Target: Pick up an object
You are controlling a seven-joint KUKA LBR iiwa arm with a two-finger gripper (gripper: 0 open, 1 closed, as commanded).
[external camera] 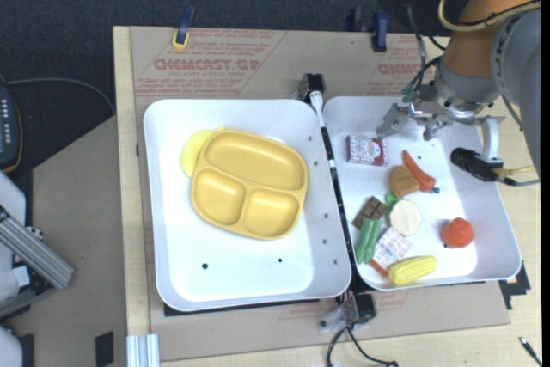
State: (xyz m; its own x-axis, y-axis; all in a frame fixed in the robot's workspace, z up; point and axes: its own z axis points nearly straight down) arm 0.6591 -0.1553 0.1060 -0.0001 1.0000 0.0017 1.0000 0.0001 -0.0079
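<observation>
My gripper (410,124) hangs over the far end of the right bin (507,223), its fingers spread apart with nothing between them. Just below it and to the left lies a red and white packet (366,150). An orange carrot (418,171) rests on a brown bun (402,182) a little nearer the camera. Further down the bin are a white round piece (406,217), a red tomato (459,233), a green vegetable (369,238), a brown block (371,210), a small printed packet (391,247) and a yellow corn cob (412,270).
The left bin (168,211) holds a yellow divided plate (248,184) with a yellow piece (192,150) showing from under its far left edge. A raised divider (329,172) separates the two bins. Cardboard (215,60) lies under both bins.
</observation>
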